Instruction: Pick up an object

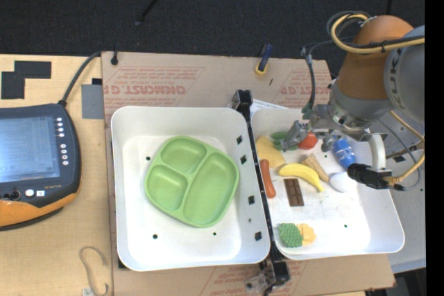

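Nearest the camera, at the front of the right bin (374,239), lies a green knobbly toy (291,235) touching a small yellow piece (307,235). Behind them, in the same bin: a brown bar (295,191), a banana (302,175), a red-orange sausage (267,178) along the left wall, a pale yellow wedge (268,149), a tan stick (318,168), a white egg (339,181) and a blue item (343,152). The gripper (300,137) hangs low over the rear of this bin, just beside a red ball (308,142) and a green piece (280,138); whether its fingers are apart or together cannot be told, and no object is seen between them. The arm (374,59) enters from the right, grey with an orange band. The left bin (132,149) holds a green divided plate (192,180), tilted. Both bins rest on cardboard (180,83) on the bench (41,232). A teach pendant (35,159) lies at the far left.
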You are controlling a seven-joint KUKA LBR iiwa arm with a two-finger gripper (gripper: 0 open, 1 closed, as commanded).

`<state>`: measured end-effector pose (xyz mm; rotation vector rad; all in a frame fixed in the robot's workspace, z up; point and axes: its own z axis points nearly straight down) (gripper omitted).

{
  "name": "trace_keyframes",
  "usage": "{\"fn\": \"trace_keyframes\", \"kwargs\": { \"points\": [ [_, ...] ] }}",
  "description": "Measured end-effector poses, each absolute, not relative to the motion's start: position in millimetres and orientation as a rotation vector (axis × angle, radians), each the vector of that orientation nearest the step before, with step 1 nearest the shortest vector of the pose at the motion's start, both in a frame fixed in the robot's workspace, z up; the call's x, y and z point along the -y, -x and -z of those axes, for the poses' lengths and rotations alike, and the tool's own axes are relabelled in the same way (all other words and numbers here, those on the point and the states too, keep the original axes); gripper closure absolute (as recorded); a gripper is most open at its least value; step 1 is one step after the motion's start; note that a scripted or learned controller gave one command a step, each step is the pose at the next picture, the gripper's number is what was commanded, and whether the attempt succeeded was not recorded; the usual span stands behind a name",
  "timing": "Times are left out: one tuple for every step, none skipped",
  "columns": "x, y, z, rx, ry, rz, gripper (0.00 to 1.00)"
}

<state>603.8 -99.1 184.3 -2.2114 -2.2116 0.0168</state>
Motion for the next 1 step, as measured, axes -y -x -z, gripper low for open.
{"fn": "trace_keyframes", "kwargs": {
  "points": [
    [99.3,-606.7,-192.8,2.221,2.217,-0.003,0.00]
  ]
}}
